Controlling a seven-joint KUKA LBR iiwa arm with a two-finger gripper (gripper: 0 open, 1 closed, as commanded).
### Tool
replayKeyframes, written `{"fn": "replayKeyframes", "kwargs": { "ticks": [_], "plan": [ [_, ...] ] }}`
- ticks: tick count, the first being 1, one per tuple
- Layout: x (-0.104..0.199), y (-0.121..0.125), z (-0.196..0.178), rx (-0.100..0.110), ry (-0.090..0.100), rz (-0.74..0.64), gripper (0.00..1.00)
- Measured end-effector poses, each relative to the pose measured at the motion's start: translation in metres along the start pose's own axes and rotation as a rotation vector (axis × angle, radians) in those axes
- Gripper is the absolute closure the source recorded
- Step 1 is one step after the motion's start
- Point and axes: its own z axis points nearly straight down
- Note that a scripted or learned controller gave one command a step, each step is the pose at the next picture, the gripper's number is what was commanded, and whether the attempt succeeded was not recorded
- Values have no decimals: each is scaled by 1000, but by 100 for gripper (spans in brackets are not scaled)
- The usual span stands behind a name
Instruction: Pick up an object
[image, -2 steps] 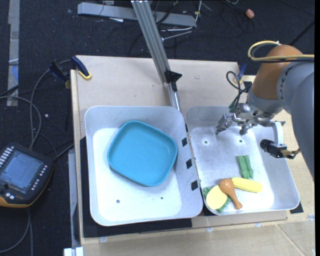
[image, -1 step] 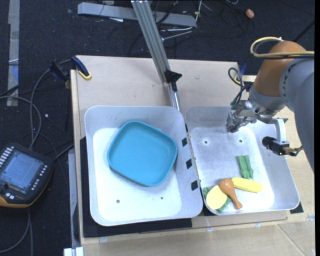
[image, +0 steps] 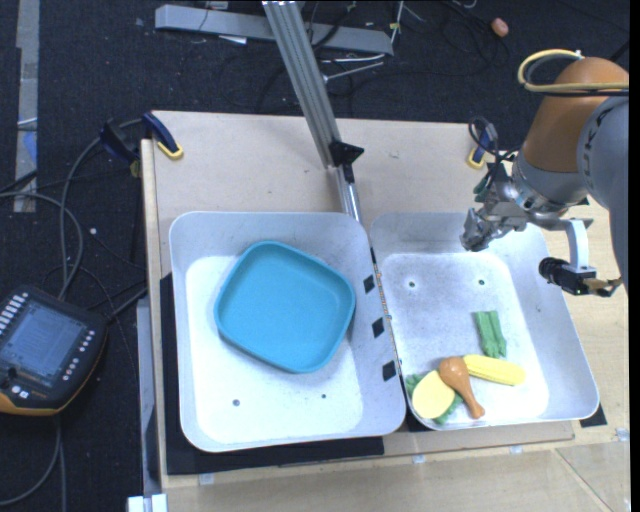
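Front of right bin: small objects lay clustered at the near edge of the right bin (image: 560, 330). A yellow round piece (image: 432, 397) sat at the near-left corner, touching a green leafy item (image: 415, 384) that showed behind it and partly under it.
Wooden-coloured spoon-like piece (image: 460, 381): lay just right of the yellow round piece, its rounded head toward the bin centre and its handle pointing to the near rim.
Yellow elongated piece (image: 493, 371): lay just beside the spoon-like piece's head, on its right.
Green strip (image: 489, 332): lay just behind the yellow elongated piece, running toward the far side of the bin.
Left bin (image: 200, 300): held a blue square plate (image: 286, 305), turned at an angle and resting near the bin centre.
Arm (image: 570, 130): reached in from the right, with the orange band above the wrist.
Gripper (image: 478, 232): was positioned over the far rim of the right bin, well apart from the clustered objects.
Finger state: could not be determined from the camera view; nothing was visible between the fingers.
Bench (image: 260, 165): bore both bins side by side, with a slanted metal pole (image: 312, 85) crossing above its far edge.
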Motion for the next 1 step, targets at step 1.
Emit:
{"fn": "replayKeyframes", "kwargs": {
  "ticks": [1],
  "plan": [
    [-10, 0, -52, -1, -1, 0, 100]
  ]
}}
